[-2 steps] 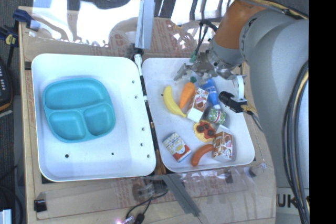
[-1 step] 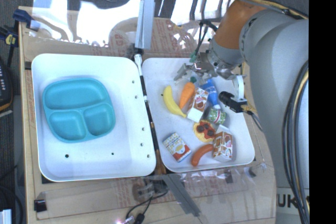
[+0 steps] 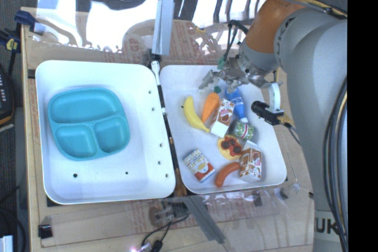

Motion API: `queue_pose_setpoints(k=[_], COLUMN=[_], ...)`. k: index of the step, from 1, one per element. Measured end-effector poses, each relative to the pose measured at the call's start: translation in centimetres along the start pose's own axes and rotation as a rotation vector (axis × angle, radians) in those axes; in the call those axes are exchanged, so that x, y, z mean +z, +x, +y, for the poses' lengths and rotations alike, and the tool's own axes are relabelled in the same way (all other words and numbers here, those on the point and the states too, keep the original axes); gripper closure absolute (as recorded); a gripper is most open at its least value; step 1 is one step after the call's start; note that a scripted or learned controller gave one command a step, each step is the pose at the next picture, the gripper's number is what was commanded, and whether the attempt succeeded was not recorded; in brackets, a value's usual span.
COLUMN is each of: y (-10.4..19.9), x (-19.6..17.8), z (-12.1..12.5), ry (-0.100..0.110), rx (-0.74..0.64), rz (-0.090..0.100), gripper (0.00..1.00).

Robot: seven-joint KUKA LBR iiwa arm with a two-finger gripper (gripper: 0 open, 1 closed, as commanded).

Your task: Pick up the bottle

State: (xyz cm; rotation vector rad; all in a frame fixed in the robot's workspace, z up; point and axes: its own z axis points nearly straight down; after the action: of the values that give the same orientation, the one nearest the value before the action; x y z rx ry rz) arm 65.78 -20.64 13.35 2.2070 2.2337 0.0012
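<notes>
The bottle (image 3: 237, 104) lies in the right bin (image 3: 177, 127), at its far side, between carrot (image 3: 211, 108) and wall. The gripper (image 3: 220, 81) hovers just above it; whether open, I cannot tell. Likely light, rigid, slippery plastic: grasp across its body.

pincer (image 3: 220, 81) low over right bin (image 3: 177, 127), just above bottle (image 3: 237, 104), carrot (image 3: 210, 107), banana (image 3: 194, 115)

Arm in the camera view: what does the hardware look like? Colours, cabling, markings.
The arm is bulky, with rounded light-grey shells and an orange band above the wrist. Below the band sits a darker metallic wrist, then the gripper, small, grey, with thin metal parts. A thin dark cable runs near the wrist. Dark letters, partly cut off, sit on the base at lower right.
</notes>
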Motion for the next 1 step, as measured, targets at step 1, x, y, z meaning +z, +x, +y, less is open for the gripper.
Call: queue_pose_setpoints(k=[1], y=[-0.06], x=[2.37], z=[-0.02], ry=[0.005], rx=[0.005], rz=[0.001], gripper=[0.00])
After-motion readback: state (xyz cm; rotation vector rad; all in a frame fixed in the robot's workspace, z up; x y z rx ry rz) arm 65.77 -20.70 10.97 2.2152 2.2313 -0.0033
